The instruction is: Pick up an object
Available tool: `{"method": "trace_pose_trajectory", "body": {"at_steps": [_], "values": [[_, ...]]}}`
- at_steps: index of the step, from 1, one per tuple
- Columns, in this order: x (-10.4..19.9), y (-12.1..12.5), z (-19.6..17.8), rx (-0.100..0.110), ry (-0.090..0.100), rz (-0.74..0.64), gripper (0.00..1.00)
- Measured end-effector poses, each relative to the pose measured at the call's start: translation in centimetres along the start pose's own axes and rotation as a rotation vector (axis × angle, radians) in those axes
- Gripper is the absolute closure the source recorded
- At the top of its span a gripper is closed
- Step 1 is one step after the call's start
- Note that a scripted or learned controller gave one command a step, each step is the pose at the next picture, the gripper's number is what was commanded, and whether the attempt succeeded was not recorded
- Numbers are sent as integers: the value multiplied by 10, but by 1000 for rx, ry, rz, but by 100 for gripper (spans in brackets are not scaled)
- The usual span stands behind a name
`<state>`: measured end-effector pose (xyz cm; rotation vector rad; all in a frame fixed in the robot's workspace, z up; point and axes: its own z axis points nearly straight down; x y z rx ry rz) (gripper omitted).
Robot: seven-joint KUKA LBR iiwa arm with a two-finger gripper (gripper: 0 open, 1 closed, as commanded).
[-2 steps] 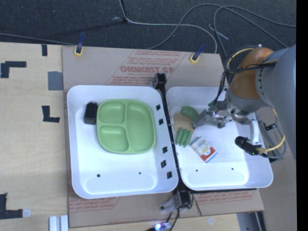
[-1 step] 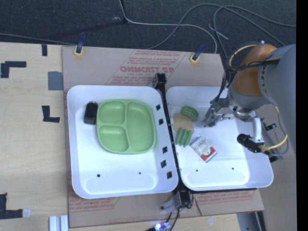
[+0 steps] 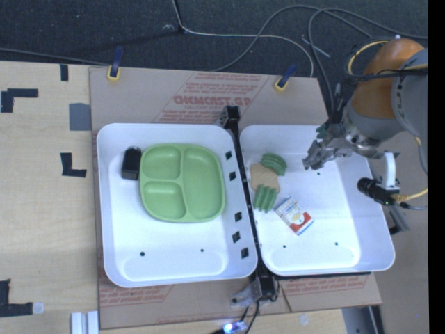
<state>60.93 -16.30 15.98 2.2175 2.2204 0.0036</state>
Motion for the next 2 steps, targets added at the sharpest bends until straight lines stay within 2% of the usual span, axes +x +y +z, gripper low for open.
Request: {"method": "trace_pose_trajectory", "body": {"at_steps": [1,2], "values": [[11,2,-56,-1,0,-1,100],[4,-3,-105,0,-1,0,100]]}}
